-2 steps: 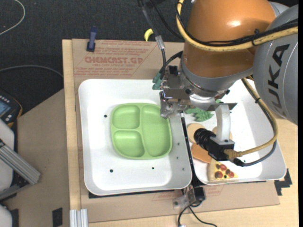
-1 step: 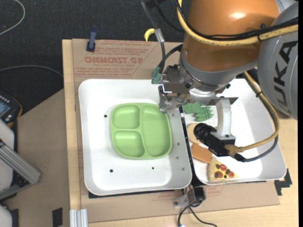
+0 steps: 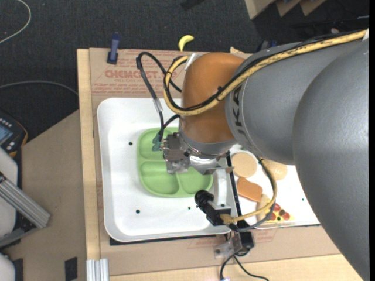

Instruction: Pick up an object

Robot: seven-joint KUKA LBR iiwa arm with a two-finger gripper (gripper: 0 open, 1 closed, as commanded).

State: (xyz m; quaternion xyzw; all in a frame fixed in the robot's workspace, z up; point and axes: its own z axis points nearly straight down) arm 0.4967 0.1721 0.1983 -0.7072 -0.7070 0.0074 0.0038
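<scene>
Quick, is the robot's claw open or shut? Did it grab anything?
Gripper: cannot be told. It sits over the green tray in the left bin, its tips hidden by the wrist.

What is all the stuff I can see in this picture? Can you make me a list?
green divided plate: one, light green, lying in the left bin, partly under the arm
left bin: one, white, on the bench
right bin: one, white, mostly hidden by the arm
round toy piece: one, tan, in the right bin
flat toy piece: one, orange, in the right bin just below the round one
small bits: a few, red and yellow, in the right bin; too small to name
blue clip: one, on the bench's far edge
arm: one, grey with an orange band, reaching over the bins
</scene>
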